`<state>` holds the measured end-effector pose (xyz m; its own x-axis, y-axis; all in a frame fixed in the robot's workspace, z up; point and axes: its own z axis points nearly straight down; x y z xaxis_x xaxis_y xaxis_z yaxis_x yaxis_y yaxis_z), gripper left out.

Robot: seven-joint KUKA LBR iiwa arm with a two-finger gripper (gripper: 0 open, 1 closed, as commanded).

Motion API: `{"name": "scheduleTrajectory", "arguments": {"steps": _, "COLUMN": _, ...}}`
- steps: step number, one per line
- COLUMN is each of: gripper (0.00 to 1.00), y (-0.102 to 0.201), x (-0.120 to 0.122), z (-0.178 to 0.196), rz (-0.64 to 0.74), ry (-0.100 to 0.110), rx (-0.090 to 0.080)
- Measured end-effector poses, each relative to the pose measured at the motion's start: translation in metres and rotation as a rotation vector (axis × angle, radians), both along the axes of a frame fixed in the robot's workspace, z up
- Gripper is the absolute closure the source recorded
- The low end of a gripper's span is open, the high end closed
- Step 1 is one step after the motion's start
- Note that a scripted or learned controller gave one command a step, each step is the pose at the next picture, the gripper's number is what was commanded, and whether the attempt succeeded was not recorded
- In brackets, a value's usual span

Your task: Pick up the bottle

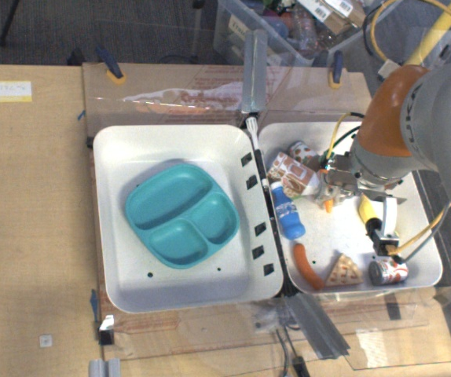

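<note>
**Arm parked over the right bin, bottle lying by the divider**

The blue bottle (287,213) is lying on its side in the right bin (426,210), tucked right along that bin's left wall, roughly halfway between its far and near edges. Just beyond the bottle, towards the far edge, sits a brown-and-white snack packet (292,173), pretty much touching the bottle's top end.

The arm (414,108) comes in over the right bin's far right corner, orange band and all, and the gripper (337,188) hangs over the middle of that bin, a bit to the right of the bottle and not on it. Whether the tool is spread or pressed together can't be told here, the wrist is blocking the view.

Other stuff in the right bin: a yellow banana-looking thing (369,209) near the right wall, a small can (387,271) in the near right corner, a pizza slice toy (342,268) by the near edge, and an orange hot dog (305,265) at the near left corner.

The left bin (115,210) holds a teal divided plate (181,214), sitting about in the centre.
</note>
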<state>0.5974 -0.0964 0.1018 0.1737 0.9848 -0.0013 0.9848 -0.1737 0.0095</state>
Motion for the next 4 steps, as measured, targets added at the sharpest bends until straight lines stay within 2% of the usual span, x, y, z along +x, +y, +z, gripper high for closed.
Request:
{"name": "scheduleTrajectory", "arguments": {"steps": 1, "gripper": 1.00, "y": 0.085, "x": 0.039, "z": 0.138, "rz": 0.039, "ry": 0.007, "rx": 0.002}}
{"name": "scheduleTrajectory", "arguments": {"steps": 2, "gripper": 1.00, "y": 0.181, "x": 0.026, "z": 0.119, "rz": 0.095, "ry": 0.012, "rx": 0.003}}
{"name": "scheduleTrajectory", "arguments": {"steps": 3, "gripper": 1.00, "y": 0.253, "x": 0.022, "z": 0.010, "rz": 0.070, "ry": -0.023, "rx": 0.011}}
{"name": "scheduleTrajectory", "arguments": {"steps": 4, "gripper": 1.00, "y": 0.316, "x": 0.069, "z": 0.137, "rz": -0.120, "ry": 0.008, "rx": 0.004}}
